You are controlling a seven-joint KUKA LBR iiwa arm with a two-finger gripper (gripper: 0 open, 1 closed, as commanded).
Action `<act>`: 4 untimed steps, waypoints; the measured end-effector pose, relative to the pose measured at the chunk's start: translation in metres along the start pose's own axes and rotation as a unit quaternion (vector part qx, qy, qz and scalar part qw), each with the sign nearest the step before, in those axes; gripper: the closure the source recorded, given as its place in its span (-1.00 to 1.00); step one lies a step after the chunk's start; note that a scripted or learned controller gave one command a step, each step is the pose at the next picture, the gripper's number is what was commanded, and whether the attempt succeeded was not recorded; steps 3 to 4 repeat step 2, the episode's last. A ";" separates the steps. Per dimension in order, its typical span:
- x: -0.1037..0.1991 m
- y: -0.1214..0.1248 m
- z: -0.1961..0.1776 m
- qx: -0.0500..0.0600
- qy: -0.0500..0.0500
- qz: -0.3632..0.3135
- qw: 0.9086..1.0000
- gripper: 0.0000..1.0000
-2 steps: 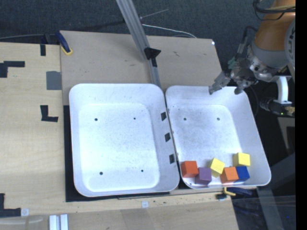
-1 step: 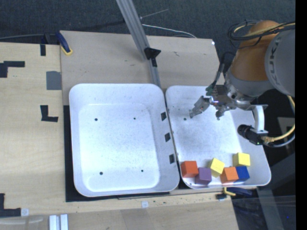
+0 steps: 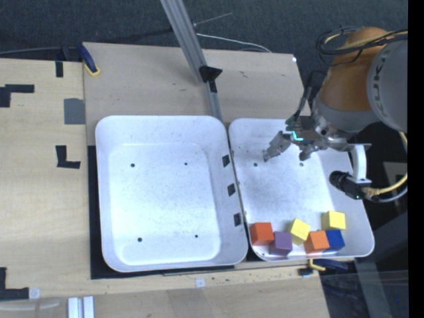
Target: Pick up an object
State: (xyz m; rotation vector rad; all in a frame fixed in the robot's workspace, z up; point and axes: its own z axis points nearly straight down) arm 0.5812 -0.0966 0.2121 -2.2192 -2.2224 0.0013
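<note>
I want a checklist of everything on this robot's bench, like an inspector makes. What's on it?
Surface: wooden bench bearing two shallow white bins, left bin and right bin.
Job's things: six small cubes along the right bin's near edge: two orange cubes, two yellow cubes, one purple cube, one blue cube.
Clutter: nothing seen.
Grippers: two-finger gripper open above the right bin's far end, holding nothing.
Cables: black cables on the arm.
Surroundings: slanted metal pole, dark floor.

Beneath my gripper (image 3: 287, 150) the right bin (image 3: 278, 184) floor lies open; the blocks (image 3: 298, 234) crowd its near wall, packed touching, leaving little room between them.
</note>
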 end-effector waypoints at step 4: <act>0.131 0.007 0.021 0.000 0.002 -0.004 1.000 -1.00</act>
